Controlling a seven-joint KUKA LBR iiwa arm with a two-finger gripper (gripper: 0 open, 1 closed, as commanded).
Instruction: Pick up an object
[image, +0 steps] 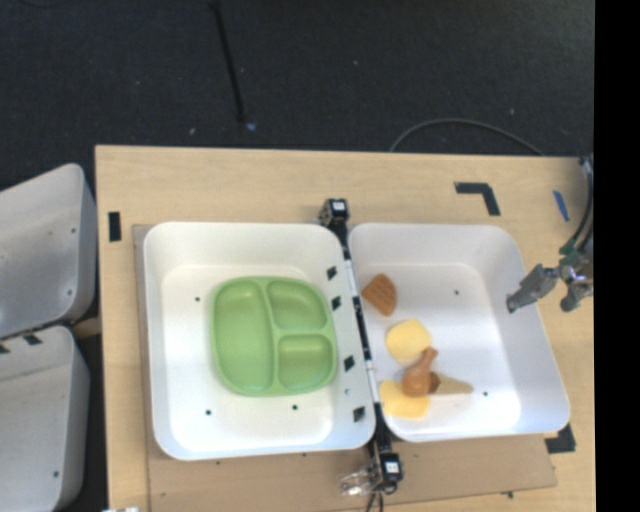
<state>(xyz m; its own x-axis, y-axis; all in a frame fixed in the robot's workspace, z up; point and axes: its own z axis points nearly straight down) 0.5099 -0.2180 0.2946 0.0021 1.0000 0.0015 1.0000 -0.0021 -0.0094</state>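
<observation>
Food pieces (408, 340) lie well left of gripper (547, 287) — fingers apart, holding nothing.

Green plate (272, 335); claw (548, 288) at right rim

A brown cookie-like piece (380, 294), a round yellow piece (407, 339), a brown drumstick-shaped toy (422, 375) and a yellow wedge (404, 401) lie clustered in the right bin's (500, 330) left half.
</observation>
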